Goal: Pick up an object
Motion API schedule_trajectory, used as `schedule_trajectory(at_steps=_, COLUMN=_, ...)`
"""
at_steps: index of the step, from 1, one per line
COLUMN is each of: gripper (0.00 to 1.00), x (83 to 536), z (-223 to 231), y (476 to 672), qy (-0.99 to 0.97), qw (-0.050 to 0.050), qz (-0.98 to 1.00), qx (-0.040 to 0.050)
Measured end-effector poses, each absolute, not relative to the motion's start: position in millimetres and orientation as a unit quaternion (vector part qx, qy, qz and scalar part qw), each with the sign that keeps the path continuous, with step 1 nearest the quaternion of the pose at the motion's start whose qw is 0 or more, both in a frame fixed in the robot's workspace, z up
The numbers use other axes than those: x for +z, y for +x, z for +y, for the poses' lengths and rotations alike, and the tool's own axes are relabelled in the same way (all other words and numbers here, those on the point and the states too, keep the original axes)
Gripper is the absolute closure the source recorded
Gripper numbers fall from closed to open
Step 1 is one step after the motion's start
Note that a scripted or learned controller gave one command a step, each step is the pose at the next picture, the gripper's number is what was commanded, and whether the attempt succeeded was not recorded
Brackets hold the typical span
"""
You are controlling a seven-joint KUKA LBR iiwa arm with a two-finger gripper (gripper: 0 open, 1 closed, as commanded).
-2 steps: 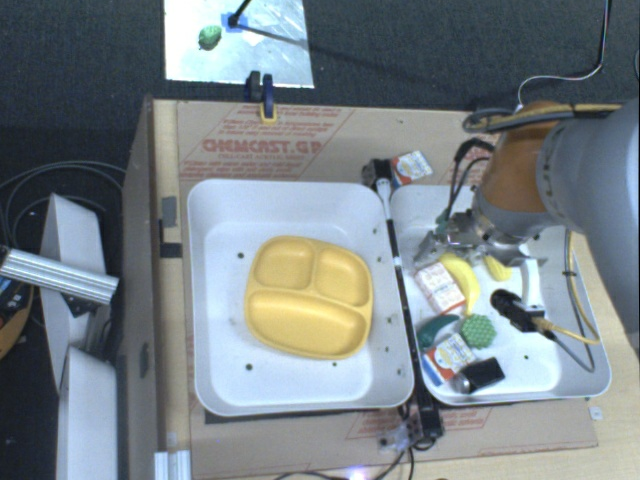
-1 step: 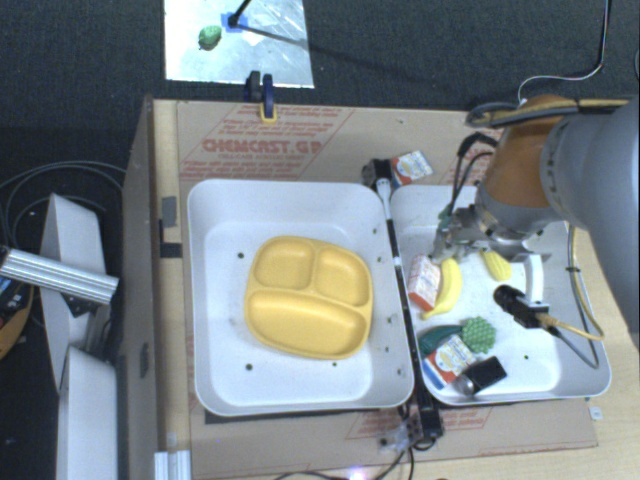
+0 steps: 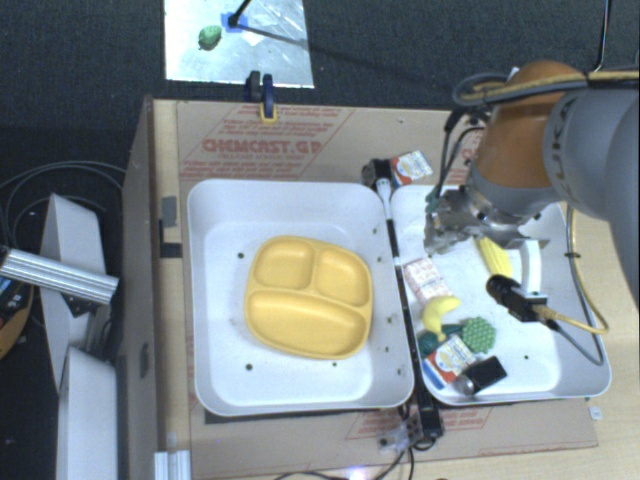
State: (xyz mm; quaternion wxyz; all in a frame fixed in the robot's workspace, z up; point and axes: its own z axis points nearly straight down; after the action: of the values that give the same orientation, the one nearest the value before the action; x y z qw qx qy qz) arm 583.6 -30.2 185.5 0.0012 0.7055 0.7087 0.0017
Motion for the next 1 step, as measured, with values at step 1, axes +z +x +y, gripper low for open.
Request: schedule_trajectory(at_steps=1, gripper=0.0, x=184.7, z=-30.9, y=583.0, qy=0.706, qw=0.001, qz=0.708, qx=0.0009)
